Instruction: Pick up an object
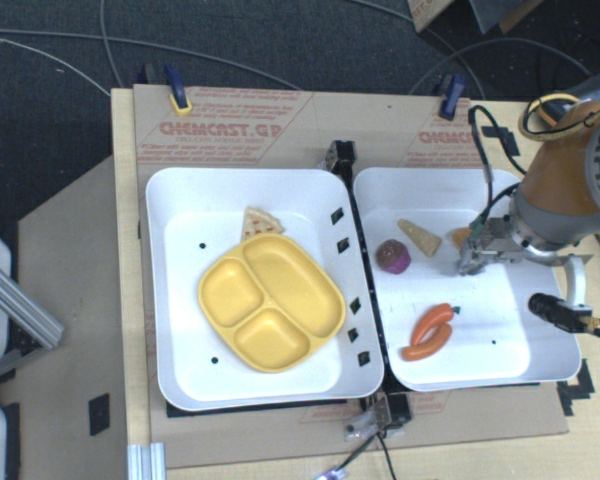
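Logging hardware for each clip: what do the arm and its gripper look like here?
The arm is a thick rounded grey body with a broad orange band above the wrist. Black cables loop along its near side, and a yellowish ring-shaped cable sits on top. The gripper is a small grey metal assembly with dark fittings. A black cylindrical part projects beside the wrist.

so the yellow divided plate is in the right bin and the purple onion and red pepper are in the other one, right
Not quite. The camera view shows the yellow divided plate in the left bin, not the right. The purple onion and the red pepper lie in the other one, the right bin.
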`<state>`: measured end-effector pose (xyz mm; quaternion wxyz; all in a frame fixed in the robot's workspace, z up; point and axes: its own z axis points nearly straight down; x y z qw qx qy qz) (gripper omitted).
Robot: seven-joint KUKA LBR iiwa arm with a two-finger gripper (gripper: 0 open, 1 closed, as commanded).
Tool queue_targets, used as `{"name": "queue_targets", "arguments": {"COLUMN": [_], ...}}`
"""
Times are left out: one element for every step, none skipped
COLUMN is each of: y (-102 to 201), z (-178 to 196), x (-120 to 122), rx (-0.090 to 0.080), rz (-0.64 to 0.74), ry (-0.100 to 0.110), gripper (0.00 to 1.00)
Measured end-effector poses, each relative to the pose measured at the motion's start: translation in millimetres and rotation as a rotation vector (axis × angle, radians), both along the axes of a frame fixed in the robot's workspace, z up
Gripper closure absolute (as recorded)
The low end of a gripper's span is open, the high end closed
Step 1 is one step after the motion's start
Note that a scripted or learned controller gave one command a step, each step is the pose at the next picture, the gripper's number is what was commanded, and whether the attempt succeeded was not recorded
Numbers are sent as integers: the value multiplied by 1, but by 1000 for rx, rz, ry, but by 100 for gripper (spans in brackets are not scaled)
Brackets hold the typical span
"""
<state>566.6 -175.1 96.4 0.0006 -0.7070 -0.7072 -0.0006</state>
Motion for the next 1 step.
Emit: {"name": "queue_targets", "arguments": {"y": [-9], "z": [59], "x": [5], "rx": [-4], "rz": [0], "ry": [-6], "gripper": [100]}}
